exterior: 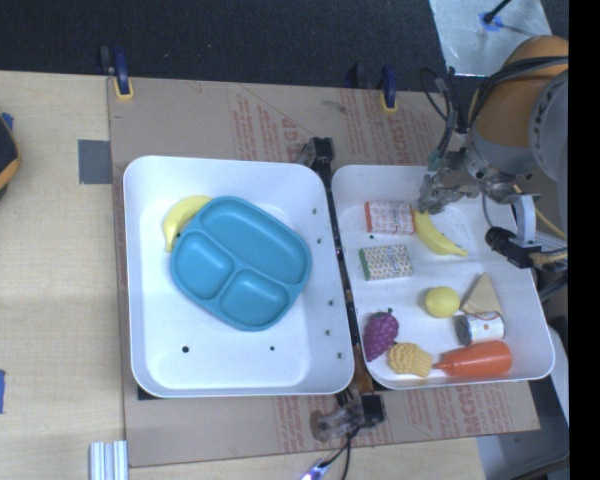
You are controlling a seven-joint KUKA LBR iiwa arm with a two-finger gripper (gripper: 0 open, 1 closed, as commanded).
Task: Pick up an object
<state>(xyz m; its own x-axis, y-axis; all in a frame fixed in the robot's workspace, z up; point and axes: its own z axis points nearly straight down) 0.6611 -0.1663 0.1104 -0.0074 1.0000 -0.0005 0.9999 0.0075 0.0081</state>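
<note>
**Jaws unreadable above the banana's far end**

Jaws are hanging in a dark tangle of metal and cable at the far side of the right bin point(540, 313), and whether they are wide or narrow cannot be told; nothing is showing between them.

Nearest the camera in that bin, a smooth orange-red carrot-shaped toy point(475, 360) is lying along the front wall, with a knobbly yellow corn piece point(410, 360) touching its left end. Just behind, a bumpy purple grape cluster point(380, 333) is sitting by the left wall. A small white can point(482, 326) is leaning against a tan wedge point(483, 293), its label too small to read. A round yellow ball point(441, 302) is resting beside them.

Farther back, two flat printed boxes are lying apart: a speckled one point(386, 262) and a red-and-white one point(389, 217). A glossy curved banana point(437, 235) is lying just under the jaws.

In the left bin point(230, 373), a blue three-part plate point(242, 261) is covering most of a yellow item point(183, 218).

Farthest, the grey arm point(520, 118) is being cut off by the frame.
</note>
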